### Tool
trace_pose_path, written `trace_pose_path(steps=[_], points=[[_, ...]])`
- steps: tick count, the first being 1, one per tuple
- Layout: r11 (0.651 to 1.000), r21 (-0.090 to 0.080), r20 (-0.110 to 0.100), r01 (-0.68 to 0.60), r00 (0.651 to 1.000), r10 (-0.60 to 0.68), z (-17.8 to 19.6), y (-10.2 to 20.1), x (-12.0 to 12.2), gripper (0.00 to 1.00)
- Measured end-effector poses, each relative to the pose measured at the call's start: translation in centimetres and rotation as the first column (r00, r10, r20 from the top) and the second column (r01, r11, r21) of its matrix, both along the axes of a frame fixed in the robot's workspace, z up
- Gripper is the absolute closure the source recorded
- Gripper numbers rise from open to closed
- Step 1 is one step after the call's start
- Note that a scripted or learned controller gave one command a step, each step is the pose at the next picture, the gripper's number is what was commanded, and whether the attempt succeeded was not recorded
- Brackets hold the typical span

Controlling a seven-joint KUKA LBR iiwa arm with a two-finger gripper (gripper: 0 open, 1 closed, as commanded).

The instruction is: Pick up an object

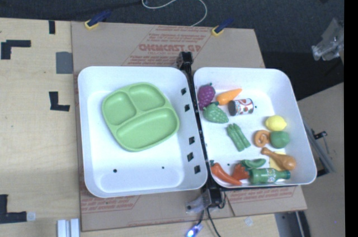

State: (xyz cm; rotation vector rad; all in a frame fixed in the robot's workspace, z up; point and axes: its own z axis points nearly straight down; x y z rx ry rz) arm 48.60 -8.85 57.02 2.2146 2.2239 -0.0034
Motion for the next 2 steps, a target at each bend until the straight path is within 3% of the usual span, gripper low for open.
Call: trace_pose_path(steps=[2], points=[[1.0,-0.001,0.0,-0.002,1.0,0.002,1.98,0.08,0.11,1.0]])
